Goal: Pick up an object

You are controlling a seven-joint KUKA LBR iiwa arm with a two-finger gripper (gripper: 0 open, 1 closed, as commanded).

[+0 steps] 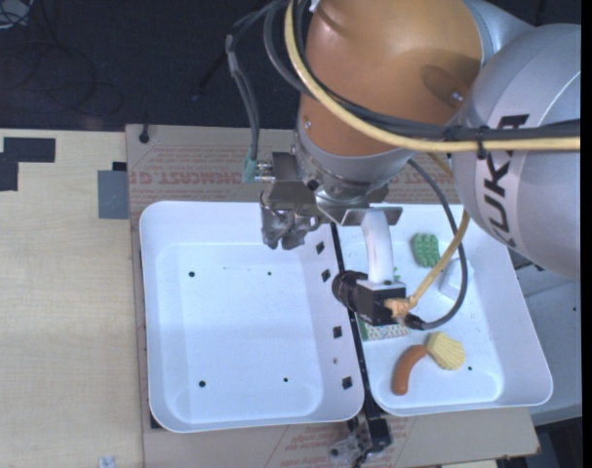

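The fingers (288, 230) are held over the far right corner of the left bin (169, 359), close to the divide. Whether they are apart or together cannot be told. To their right, in the right bin (510, 378), a green piece (425, 250) is seen, the nearest to them. Further right and nearer the front rim, a yellow piece (446, 351) is found touching an orange sausage (405, 369). Both bins are carried by the table (52, 310).
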